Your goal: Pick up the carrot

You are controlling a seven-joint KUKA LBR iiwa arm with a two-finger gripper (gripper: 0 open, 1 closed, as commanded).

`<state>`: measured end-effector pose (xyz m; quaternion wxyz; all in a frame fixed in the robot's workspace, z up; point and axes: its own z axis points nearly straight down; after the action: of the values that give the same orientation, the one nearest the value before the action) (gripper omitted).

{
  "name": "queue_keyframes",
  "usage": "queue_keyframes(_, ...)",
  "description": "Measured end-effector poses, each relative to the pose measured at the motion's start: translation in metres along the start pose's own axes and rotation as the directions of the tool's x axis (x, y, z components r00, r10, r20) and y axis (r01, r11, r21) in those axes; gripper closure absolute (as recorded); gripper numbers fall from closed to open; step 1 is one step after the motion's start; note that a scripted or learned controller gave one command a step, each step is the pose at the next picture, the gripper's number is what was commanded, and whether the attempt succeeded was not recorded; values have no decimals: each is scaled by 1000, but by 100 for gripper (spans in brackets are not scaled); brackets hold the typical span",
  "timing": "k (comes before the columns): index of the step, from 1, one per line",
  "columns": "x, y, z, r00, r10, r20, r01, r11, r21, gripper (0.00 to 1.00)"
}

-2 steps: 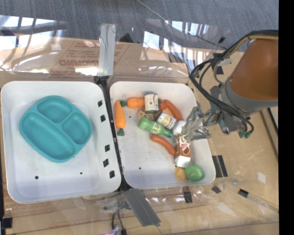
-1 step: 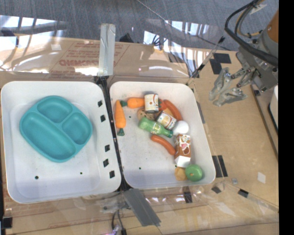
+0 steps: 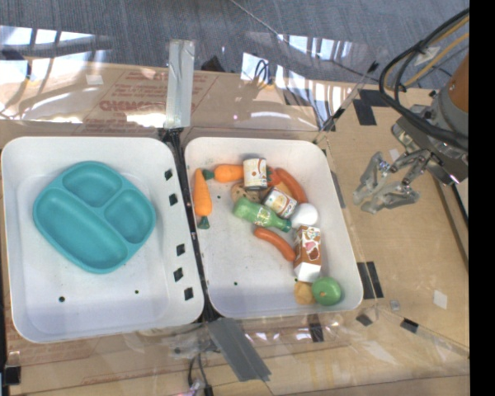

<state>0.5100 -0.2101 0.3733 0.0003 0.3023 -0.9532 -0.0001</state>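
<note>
I see the slim orange plastic carrot (image 3: 201, 194) lying lengthwise against the right white bin's (image 3: 334, 221) left wall, well left of my grey two-finger gripper (image 3: 385, 190), fingers spread, parked outside that bin.

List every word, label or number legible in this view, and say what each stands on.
Red print on the brown cardboard sheet behind the bins: blurred by glare, unreadable.
Label on the small white can: too small.
Label on the tilted carton: too small.
Green bottle: no readable text.

Orange carrot (image 3: 201, 195), teal plate (image 3: 94, 214), 2 white bins (image 3: 33, 312), seemingly green apple (image 3: 327, 290)
</note>
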Motion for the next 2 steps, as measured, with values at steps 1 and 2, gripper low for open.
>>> queue_keyframes(1, -20, -13, -35, 976, -217, 2, 217, 976, 4, 100)
queue_keyframes(2, -3, -1, 4, 877, -481, 0, 481, 877, 0, 100)
